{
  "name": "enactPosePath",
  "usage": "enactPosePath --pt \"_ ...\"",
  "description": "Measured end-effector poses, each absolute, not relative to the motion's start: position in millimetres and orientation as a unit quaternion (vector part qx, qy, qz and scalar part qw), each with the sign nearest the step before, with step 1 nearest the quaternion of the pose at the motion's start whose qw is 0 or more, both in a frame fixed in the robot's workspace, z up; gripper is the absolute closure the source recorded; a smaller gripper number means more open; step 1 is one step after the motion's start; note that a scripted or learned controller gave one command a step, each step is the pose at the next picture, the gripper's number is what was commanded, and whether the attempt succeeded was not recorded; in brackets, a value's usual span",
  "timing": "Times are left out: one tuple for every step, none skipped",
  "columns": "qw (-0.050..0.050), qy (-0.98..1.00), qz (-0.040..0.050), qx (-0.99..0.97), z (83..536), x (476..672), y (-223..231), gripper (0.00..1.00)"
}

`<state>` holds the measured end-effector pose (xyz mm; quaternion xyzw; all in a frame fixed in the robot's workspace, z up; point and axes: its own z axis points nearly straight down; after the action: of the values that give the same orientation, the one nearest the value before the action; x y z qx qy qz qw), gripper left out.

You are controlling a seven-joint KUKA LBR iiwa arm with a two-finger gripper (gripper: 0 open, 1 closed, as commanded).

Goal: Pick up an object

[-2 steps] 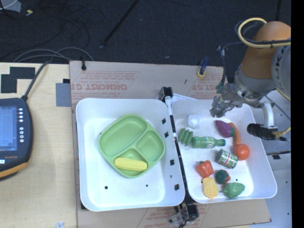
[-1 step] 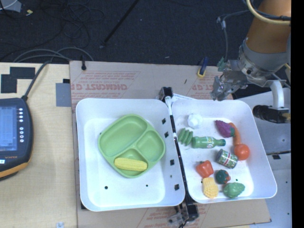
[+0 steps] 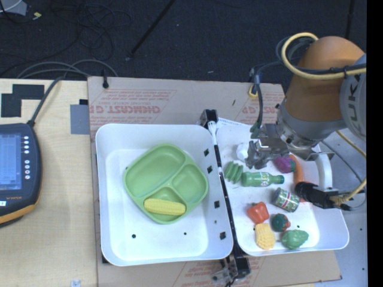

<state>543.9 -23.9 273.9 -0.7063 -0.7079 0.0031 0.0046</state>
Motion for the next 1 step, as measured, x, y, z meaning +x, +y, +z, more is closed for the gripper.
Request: enactPosePath --pt "0.001 -0.708 0.0009 -0.706 373.8 477.9 -0.7 1.00"
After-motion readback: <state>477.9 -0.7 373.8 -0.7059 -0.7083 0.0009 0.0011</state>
